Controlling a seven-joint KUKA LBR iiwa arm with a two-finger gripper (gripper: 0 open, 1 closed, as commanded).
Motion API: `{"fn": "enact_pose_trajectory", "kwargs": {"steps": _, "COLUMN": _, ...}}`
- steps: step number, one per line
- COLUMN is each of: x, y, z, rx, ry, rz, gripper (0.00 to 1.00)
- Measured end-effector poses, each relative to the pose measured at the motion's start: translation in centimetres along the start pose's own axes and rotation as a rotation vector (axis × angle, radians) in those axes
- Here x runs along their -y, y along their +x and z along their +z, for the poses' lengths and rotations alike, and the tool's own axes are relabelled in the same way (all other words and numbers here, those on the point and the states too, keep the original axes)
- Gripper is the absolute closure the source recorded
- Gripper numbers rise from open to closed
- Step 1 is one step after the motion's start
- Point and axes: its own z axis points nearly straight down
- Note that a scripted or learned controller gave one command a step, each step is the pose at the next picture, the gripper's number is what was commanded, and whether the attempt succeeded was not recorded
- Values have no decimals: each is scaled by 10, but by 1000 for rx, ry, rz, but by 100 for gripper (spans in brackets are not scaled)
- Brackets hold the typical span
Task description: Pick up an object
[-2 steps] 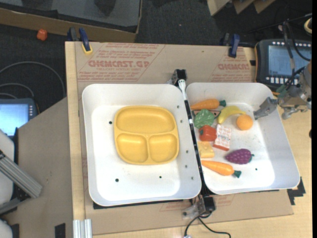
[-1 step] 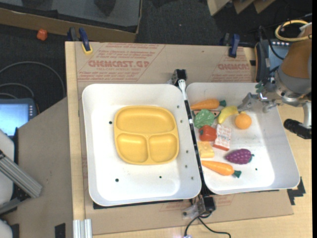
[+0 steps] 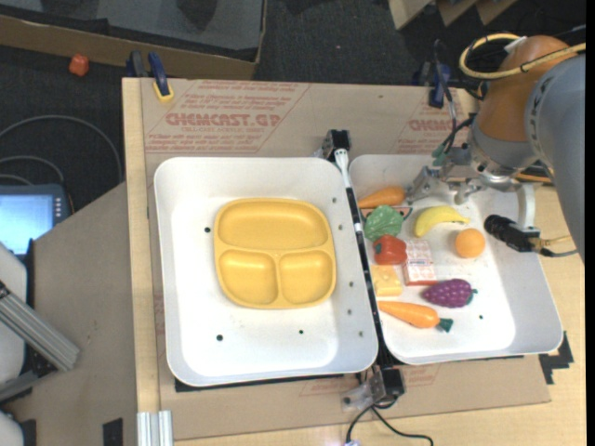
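Gripper [image 3: 453, 177] hangs over the right bin's [image 3: 530, 337] far edge, open or shut I cannot tell, with the banana [image 3: 439, 218] just beneath toward the near side, its long axis running left-right, likeliest pick among the toy foods there.

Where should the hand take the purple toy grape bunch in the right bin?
Grip the purple toy grape bunch across its narrow width, coming straight down from above. It lies flat with its long axis left-right, with bare white bin floor in front and behind it, so fingers fit there.
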Motion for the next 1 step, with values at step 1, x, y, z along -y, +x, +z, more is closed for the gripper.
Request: {"fn": "enact_pose_trajectory", "kwargs": {"steps": 1, "x": 60, "y": 7, "z": 7, "rx": -7, "ry": 11, "rz": -1, "gripper": 0}}
